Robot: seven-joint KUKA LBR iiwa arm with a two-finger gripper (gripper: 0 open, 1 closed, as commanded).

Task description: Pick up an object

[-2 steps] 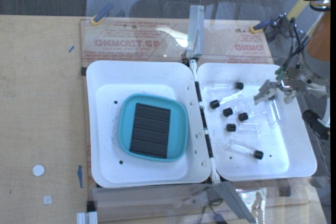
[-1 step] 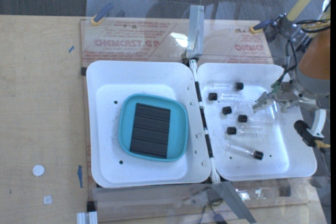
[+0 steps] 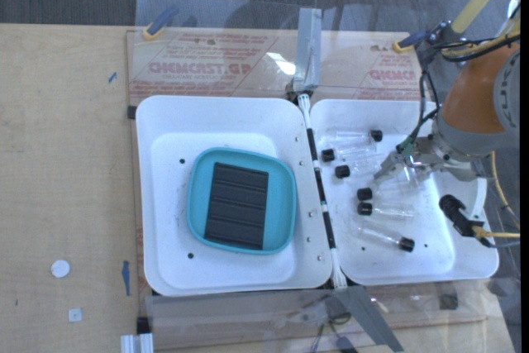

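From my station I see the grey arm with the orange band (image 3: 483, 107) reaching in over the right edge of the right-hand shallow white bin (image 3: 475, 264). Its two-finger gripper (image 3: 402, 168) sits low over the middle of that bin. Glare and clear plastic blur its tip, so I cannot tell whether it is spread or pressed together, and I see nothing that I could call held.

The clear plastic vials with black caps (image 3: 364, 209) lie scattered on their sides across the same bin. One vial (image 3: 357, 137) is near the far edge with its cap toward the arm. Another (image 3: 327, 154) is close to the bin's left wall. Two lie just beside each other around the centre, on the near side of the gripper. A further vial (image 3: 385, 239) lies toward the near edge, its cap pointing at the right corner. A lone-looking black cap (image 3: 341, 171) sits near the left wall; I cannot see whether a tube is attached.

The left-hand white bin (image 3: 157, 260) carries a teal square plate with rounded corners (image 3: 198, 178) in its middle, and a black ribbed rectangular slab (image 3: 240, 205) lies flat on the plate. On the wooden bench (image 3: 58, 136), near its near left corner, rests a small white disc (image 3: 60, 268).
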